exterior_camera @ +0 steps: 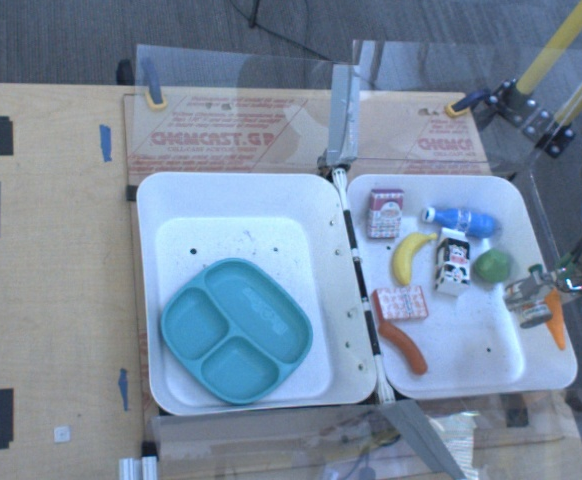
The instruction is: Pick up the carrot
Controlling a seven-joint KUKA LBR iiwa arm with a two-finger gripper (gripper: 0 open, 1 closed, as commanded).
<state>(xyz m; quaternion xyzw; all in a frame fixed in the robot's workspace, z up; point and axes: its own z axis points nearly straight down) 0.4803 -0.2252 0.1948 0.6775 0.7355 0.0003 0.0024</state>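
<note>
Pale wooden tabletop [51, 268] carries two white bins; the left bin [161, 208] holds a teal divided plate [236, 330]. At three o'clock, on the right bin's [516, 363] rim, the pincer [531, 298] sits with the orange carrot [556, 326] just beside it; whether it clamps the carrot cannot be told. A banana [408, 256] lies mid-bin.

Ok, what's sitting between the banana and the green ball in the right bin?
In the camera view, a small black-and-white carton sits between the banana and the green ball, close to both.
</note>
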